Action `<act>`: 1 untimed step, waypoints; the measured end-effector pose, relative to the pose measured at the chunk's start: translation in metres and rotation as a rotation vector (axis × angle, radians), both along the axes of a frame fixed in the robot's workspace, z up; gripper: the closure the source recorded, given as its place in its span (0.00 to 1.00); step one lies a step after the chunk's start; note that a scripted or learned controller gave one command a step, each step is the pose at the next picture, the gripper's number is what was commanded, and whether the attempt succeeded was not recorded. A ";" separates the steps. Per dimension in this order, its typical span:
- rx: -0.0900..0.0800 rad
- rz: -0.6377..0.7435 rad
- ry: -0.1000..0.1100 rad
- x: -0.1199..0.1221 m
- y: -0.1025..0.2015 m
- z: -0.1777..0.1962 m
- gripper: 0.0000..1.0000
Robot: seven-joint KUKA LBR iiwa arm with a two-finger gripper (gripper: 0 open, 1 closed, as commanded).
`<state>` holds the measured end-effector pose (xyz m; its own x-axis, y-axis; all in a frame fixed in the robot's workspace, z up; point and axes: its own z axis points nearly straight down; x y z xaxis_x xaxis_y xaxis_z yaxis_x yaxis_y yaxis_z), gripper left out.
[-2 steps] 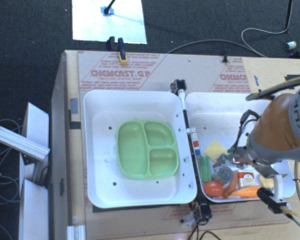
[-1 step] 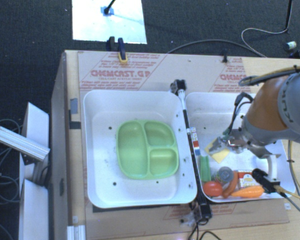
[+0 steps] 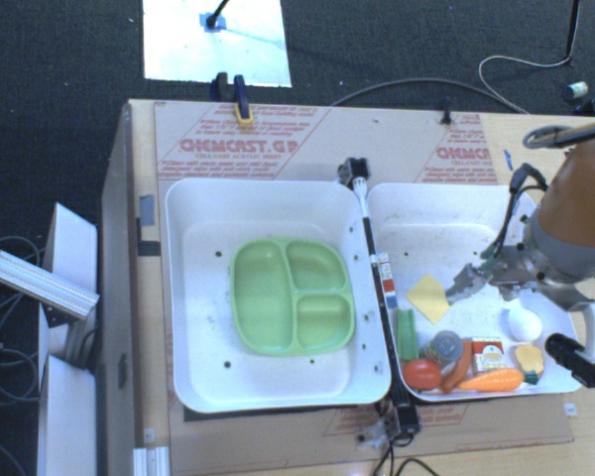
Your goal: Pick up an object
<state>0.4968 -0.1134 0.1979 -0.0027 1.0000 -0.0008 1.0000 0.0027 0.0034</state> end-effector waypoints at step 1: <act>0.002 0.000 -0.001 -0.009 0.030 -0.112 0.00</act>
